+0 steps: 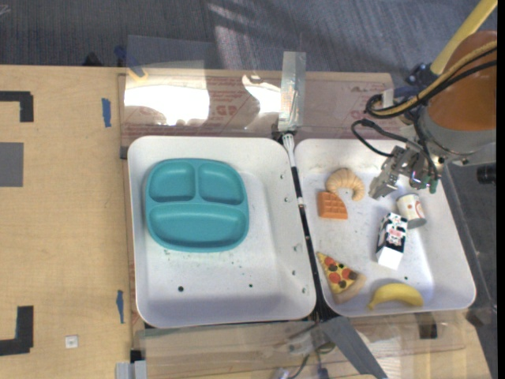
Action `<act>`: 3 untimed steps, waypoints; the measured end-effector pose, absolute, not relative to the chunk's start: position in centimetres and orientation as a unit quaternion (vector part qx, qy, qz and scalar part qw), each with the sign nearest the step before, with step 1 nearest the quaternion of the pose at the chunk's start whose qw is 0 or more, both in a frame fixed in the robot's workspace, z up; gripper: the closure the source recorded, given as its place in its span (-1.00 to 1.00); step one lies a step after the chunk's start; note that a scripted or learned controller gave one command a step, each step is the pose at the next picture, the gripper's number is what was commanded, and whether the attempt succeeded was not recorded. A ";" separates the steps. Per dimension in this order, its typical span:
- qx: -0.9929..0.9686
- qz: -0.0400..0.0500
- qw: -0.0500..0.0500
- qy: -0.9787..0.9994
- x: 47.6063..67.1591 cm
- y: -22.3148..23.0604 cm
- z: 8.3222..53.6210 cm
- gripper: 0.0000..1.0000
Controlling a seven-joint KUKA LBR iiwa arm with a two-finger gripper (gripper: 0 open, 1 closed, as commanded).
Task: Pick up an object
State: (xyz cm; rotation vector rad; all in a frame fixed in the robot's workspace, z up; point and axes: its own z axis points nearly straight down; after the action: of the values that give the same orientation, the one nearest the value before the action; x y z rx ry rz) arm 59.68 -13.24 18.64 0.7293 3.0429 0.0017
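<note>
My gripper (392,178), its state hard to tell, hangs between croissant (346,181) and cup (410,208); descending here risks pinching nothing, or nudging both aside

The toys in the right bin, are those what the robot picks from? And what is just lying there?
For the job:
gripper, above the right bin
croissant
waffle
small cup
milk carton
pizza slice
banana

Just lying about:
teal divided plate, in the left bin
blue tape bits on the bench
</note>
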 end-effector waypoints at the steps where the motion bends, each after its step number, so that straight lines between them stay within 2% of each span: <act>1: 0.515 0.000 0.000 0.857 52.0 -10.1 18.8 1.00; 2: 0.683 0.000 -0.002 0.730 48.7 -6.3 19.7 1.00; 3: 0.470 0.001 0.000 0.883 48.0 -0.4 21.6 1.00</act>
State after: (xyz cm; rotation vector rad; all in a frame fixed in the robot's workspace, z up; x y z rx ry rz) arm 48.03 -0.43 21.57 1.4764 2.7729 0.0025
